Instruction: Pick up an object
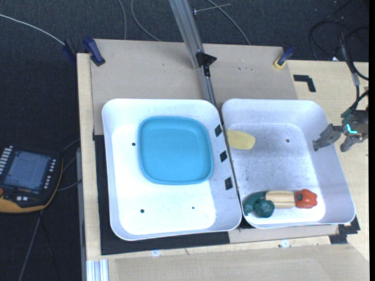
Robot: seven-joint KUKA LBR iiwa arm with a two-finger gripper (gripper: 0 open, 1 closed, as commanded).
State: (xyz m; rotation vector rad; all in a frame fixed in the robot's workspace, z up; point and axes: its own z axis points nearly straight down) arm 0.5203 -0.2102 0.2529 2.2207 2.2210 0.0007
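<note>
Where the right bin (328, 157) meets its outer rim, the pincer (338, 138) hangs at that rim's upper stretch, its two grey fingers spread apart with nothing between them. A small teal light glows just behind the fingers, and most of the arm is cut off by the picture's edge.

Inside the right bin lie four loose things. A yellow piece (241, 139) rests near the bin's inner wall, across the bin floor from the pincer and well apart from it. Along the bin's near wall three things sit in a row, touching or almost touching: a dark green lump (259, 206) toward the inner corner, a tan cylinder (280, 199) in the middle, and a red piece (305, 198) at the outer end. The red piece is the nearest of the row to the pincer, yet still well apart from it, down the bin's outer side. The shapes of the green lump and the red piece are too small to make out.

Just beside the right bin stands the left bin (117, 157), and one blue square plate (176, 150) lies in it. Both bins rest on the pale surface (152, 69), which carries two blue clamps and one yellow clamp along its far edge. A metal post (187, 22) slants up from between the bins. Off the surface, well beyond the left bin, a handheld control pad (26, 177) lies on the dark floor among cables.
</note>
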